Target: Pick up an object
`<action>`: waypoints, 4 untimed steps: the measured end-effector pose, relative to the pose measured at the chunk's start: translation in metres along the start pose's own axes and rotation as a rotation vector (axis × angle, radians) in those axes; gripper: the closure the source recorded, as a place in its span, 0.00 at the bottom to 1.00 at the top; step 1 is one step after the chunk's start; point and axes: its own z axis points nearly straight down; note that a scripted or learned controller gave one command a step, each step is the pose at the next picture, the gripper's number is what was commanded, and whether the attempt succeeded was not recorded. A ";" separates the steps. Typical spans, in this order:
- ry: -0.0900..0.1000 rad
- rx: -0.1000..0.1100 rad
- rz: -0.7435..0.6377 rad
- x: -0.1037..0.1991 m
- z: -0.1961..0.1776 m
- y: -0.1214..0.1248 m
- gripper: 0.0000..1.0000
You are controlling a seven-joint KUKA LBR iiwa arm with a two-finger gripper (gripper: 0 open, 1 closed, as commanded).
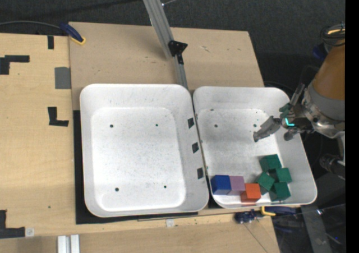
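My gripper (276, 132) hovers over the right side of the right bin (235, 103), reaching in from the right edge. Its fingers stand apart with nothing between them, so it is open. Several blocks lie clustered along the bin's near edge. A blue cube (221, 183) sits leftmost, then a lilac block (237, 183) and an orange block (252, 191). Several green blocks (275, 176) are piled at the near right corner, just below the gripper and apart from it.
The left bin (134, 97) stands beside the right one, sharing a raised rim. A slanted metal pole (160, 13) with a black clamp crosses the bench behind the bins. Black tape marks (53, 116) lie on the wooden bench at the left.
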 end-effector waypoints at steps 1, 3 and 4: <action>-0.001 -0.005 -0.002 0.000 -0.002 0.001 0.00; 0.000 0.001 0.000 -0.004 0.105 -0.005 0.00; 0.001 0.001 0.000 -0.002 0.159 -0.006 0.00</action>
